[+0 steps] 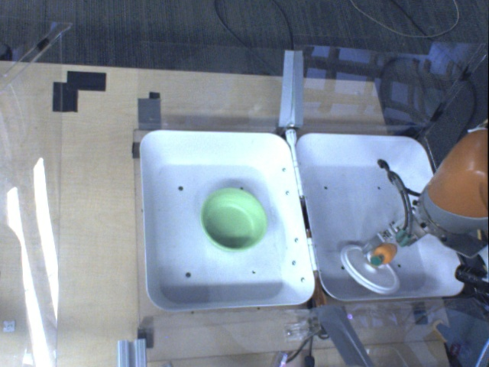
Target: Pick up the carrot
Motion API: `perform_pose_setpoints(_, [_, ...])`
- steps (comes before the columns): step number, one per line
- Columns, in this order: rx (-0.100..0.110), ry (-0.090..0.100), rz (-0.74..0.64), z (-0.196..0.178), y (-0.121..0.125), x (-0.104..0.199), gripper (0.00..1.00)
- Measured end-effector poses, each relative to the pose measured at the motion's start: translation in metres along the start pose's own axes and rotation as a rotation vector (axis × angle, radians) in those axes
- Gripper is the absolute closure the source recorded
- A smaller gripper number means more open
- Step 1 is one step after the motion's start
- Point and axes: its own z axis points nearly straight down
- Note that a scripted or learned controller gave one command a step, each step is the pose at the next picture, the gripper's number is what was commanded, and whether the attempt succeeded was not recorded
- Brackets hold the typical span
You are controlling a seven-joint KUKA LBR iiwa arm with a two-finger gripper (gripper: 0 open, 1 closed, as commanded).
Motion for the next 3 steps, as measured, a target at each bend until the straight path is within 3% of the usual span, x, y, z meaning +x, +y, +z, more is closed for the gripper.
perform_pose_setpoints(1, [-0.006, 0.001, -0.003, -0.013, 0.004, 0.000, 1.00])
perform_pose_setpoints(2, [0.018, 0.018, 0.097, -0.079, 0.057, 0.026, 1.00])
perform_pose_setpoints(3, [0.023, 0.019, 0.207, -0.015, 0.014, 0.042, 1.00])
